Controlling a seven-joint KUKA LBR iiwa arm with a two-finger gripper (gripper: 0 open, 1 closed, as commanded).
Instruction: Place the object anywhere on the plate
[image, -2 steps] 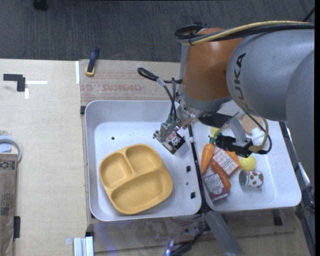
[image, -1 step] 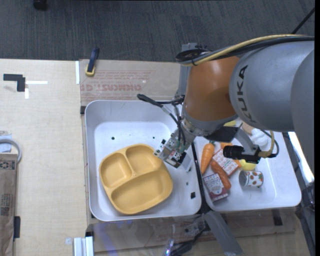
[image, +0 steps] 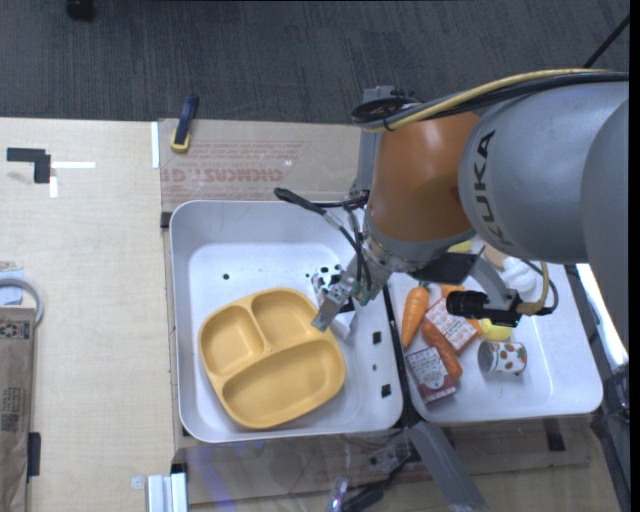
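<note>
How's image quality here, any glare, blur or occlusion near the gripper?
Camera view: even light, soft shadows; bin white is bright, not blown out. Gripper is small and slightly soft beside the plate; the arm bulks large and out of focus, hiding part of the right bin.

Arm extended in from the right, wrist held low.
The grey arm (image: 560, 170) with its orange band (image: 425, 185) reached leftward and angled down; the gripper (image: 335, 305) pointed down-left, its slim fingers (image: 327, 318) set close together at the tips.
</note>
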